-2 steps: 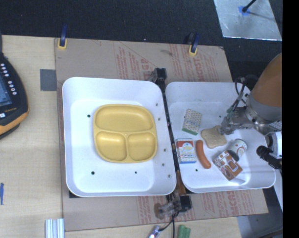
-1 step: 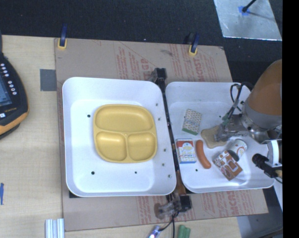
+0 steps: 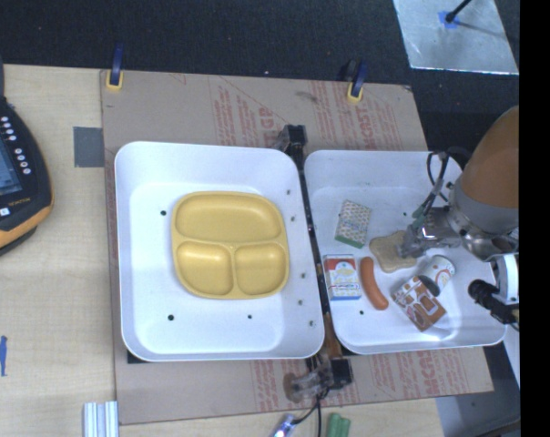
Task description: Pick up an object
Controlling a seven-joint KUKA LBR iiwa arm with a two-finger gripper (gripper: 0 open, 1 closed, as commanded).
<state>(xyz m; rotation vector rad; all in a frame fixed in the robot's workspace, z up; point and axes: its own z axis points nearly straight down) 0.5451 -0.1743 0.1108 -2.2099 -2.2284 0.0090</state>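
- Two shallow white bins sit side by side on a brown cardboard sheet (image 3: pixel 257 107) that covers the pale wooden tabletop (image 3: pixel 47 335); their inner rims almost touch along the middle seam.
- The left white bin (image 3: pixel 138 317) holds a yellow three-compartment plastic plate (image 3: pixel 229 244) near its centre, with bare floor all round it.
- The right white bin (image 3: pixel 366 335) is crowded toward its right half; its upper left corner and its lower left floor are free.
- The grey arm with its orange band (image 3: pixel 493 167) reaches in over the bin's right rim, and the end effector (image 3: pixel 419 235) is low over the bin's middle right; whether it is apart or together cannot be told.
- A tan, flat, toast-like piece (image 3: pixel 389 251) lies just left of the end effector, touching or nearly touching it.
- Near it are a green patterned square packet (image 3: pixel 353 222), a red and white small box (image 3: pixel 342 277), an orange sausage-shaped toy (image 3: pixel 374 283), a brown and white wrapped packet (image 3: pixel 419 303) and a small white round container (image 3: pixel 438 269).
- A black and orange handheld pendant (image 3: pixel 6 180) rests at the tabletop's left edge.
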